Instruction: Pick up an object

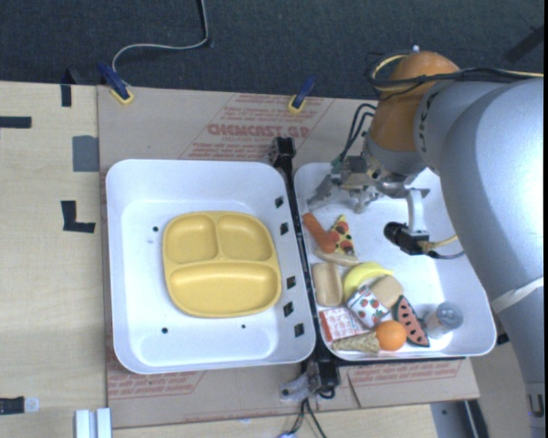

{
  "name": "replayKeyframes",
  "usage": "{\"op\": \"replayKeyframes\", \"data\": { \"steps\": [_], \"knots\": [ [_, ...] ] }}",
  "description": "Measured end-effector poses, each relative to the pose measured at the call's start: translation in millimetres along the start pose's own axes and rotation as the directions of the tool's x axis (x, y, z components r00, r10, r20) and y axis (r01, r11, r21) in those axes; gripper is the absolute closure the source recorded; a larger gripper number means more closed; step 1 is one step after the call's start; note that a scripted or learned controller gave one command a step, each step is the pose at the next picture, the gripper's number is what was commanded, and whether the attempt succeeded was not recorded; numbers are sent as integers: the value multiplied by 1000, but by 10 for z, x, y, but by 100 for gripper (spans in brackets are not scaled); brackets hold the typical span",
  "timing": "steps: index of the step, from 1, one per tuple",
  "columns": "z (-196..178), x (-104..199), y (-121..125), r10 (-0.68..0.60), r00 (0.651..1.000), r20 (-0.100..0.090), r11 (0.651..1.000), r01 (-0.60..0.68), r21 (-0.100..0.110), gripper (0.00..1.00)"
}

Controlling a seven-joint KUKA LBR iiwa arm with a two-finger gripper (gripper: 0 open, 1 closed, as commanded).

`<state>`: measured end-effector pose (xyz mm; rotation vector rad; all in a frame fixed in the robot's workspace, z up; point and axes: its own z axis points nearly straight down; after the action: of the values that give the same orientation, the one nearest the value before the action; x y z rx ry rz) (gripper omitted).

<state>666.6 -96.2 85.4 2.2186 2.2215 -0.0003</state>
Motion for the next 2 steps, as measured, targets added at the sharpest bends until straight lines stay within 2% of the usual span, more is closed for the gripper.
{"op": "replayKeyframes", "data": {
  "steps": [2],
  "knots": [
    [1, 8, 20, 0, 1000, 0, 1000, 0, 0, 0]
  ]
}}
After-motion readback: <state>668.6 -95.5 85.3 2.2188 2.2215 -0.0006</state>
